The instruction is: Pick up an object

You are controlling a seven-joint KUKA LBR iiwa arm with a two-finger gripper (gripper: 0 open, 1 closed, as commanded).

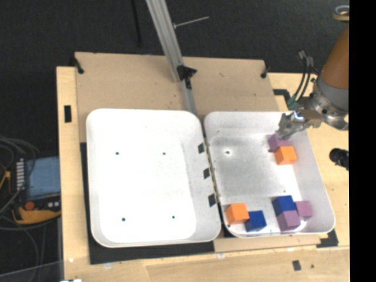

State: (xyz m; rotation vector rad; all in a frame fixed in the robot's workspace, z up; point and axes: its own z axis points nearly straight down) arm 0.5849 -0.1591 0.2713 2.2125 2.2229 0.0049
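A purple block lies in the right bin near its far right side, touching an orange block. The gripper hangs just above the purple block; whether it is open or closed cannot be told. More blocks cluster along the bin's near edge.

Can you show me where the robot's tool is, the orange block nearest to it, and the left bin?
tool (289,125): camera view, between its fingertips.
orange block (286,155): camera view, middle of its top face.
left bin (97,175): camera view, bare floor near its left wall.
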